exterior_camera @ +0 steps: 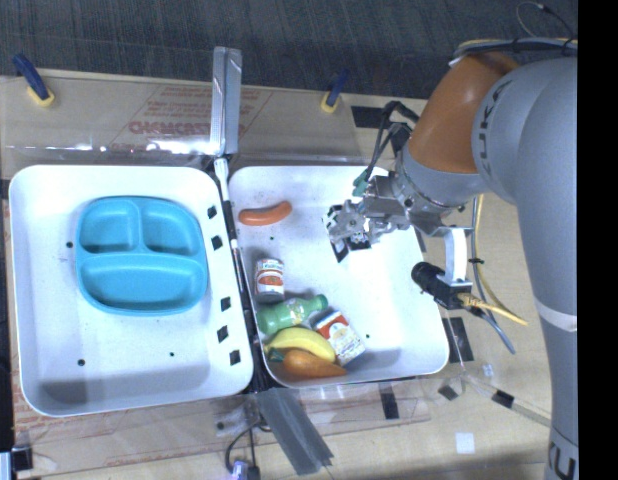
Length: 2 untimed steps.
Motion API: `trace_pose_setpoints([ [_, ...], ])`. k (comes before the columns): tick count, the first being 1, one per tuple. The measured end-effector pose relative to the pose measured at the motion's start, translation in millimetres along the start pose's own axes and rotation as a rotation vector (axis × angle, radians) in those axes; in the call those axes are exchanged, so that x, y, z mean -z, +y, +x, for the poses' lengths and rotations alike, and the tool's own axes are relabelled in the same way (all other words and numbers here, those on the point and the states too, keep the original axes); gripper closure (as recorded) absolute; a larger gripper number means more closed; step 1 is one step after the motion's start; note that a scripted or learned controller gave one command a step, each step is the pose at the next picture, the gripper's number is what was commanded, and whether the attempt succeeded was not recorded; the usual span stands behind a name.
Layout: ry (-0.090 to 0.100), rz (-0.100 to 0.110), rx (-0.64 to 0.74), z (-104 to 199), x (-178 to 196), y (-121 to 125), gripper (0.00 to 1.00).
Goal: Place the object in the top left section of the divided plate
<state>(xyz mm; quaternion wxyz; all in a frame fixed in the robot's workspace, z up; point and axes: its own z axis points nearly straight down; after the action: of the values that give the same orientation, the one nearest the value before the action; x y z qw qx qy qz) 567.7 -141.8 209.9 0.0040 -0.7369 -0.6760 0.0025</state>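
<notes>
Arm (529,168) cropped at right edge, orange fruit (307,365) half under banana (301,342)

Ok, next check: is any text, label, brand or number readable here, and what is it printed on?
No text reads clearly.
Cardboard backing behind the bins: red print, apparently upside down, too faint to read.
Small can in the right bin: red and white label, too blurred.
Second can beside the banana: label also too blurred.

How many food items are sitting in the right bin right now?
6: a sausage near the top left, a small can below it, then a green bottle, another can, a banana and an orange item clustered at the bottom. More may be hidden underneath.
</notes>
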Motion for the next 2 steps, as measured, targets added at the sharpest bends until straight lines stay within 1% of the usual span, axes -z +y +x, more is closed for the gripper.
trace_pose_setpoints([
  [1,-0.003,-0.004,0.126,69,49,18,1.0],
  [2,-0.003,-0.003,0.084,131,51,14,1.0],
])
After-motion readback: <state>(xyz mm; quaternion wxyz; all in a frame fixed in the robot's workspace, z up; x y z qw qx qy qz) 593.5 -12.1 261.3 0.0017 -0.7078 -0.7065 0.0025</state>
